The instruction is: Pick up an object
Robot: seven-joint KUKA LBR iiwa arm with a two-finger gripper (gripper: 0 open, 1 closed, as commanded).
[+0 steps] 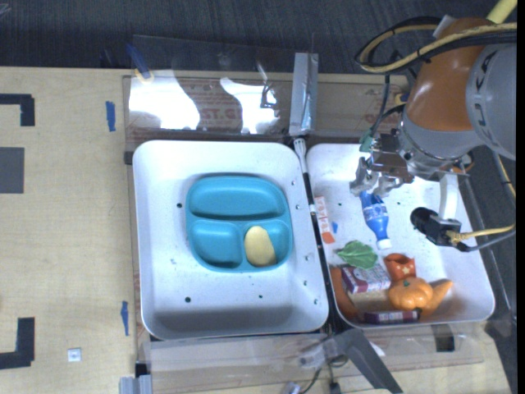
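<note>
The right bin holds a small blue bottle with a white cap, lying on the floor of the bin with the cap toward the front. My gripper hangs right over the bottle's far end, at or just above it. A heap at the bin's front holds a green leafy piece, a red item, an orange pumpkin and a purple and white box. A thin white and orange packet lies along the bin's left wall.
The left bin carries a blue divided tray with a yellow egg-shaped object in its front right compartment. A black plug on a yellow cable hangs over the right bin beside the bottle. A ridge separates the bins.
</note>
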